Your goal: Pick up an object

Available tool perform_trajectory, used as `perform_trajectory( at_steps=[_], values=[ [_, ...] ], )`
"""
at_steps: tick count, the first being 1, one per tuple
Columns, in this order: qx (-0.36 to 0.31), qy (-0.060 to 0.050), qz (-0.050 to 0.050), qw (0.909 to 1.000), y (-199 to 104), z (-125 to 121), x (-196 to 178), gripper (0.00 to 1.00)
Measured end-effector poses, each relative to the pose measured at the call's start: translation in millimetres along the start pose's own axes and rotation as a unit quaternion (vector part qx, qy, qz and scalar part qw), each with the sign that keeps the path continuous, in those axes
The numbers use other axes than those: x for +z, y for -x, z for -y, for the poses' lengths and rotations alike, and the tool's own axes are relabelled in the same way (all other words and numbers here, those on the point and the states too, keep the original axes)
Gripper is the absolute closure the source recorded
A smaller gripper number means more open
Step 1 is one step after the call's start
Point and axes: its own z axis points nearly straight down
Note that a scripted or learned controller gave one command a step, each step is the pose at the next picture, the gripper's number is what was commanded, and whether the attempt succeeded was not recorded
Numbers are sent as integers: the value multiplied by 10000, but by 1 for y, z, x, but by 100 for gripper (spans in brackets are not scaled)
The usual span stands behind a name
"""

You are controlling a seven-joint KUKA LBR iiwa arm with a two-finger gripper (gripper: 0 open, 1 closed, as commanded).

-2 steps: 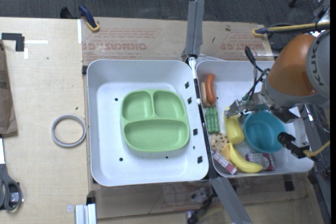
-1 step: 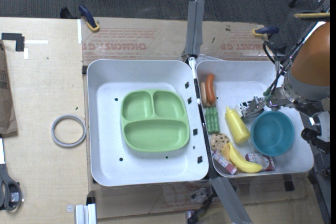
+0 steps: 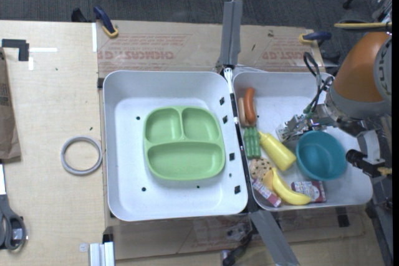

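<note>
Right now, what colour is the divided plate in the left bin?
Light green. The divided plate shows plainly in the camera view, lying flat in the left bin.

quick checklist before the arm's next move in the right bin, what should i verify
1. Gripper over the right bin: ok, it sits just above the blue bowl.
2. Object between the fingers: not ok, none seen there.
3. Finger state: cannot tell, too small and cluttered.
4. Targets within reach: ok, the bowl, yellow bottle and banana lie close by.
5. Clutter risk: not ok, items along the bin's left wall touch or overlap, so a clean grasp looks hard.
6. Left bin: ok, the green tray lies flat, away from the arm.
</note>
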Motion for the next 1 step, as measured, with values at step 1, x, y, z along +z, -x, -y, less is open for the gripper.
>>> perform_trajectory(
  at_steps=[1],
  values=[
    [388, 13, -7, 9992, 23, -17, 0, 0]
  ],
)
